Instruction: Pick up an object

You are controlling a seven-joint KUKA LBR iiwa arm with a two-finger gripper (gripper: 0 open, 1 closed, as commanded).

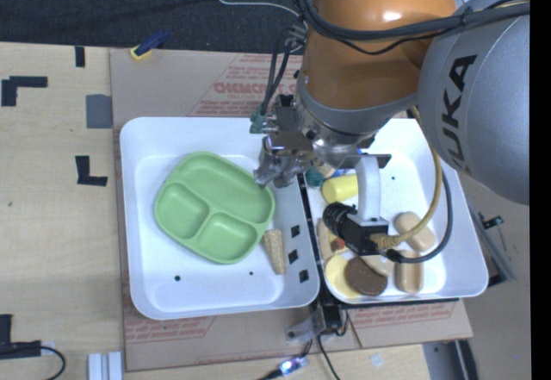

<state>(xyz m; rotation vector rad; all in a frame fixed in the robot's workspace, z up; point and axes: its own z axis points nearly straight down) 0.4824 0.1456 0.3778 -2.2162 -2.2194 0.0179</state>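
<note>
The end effector (277, 165) hangs over the left bin's (138, 197) right edge, just beside the green tray (213, 208); whether it is spread or pressed together I cannot tell. A cone (274, 249) lies below the tray.

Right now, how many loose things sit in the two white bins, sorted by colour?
Green: 1, the divided plate in the left bin.
Tan: 3, a cone beside the plate, and two rolls in the right bin.
Yellow: 1, a block.
Brown: 1, a disc.
Total: 6 that I can make out; the arm hides part of the right bin.
</note>
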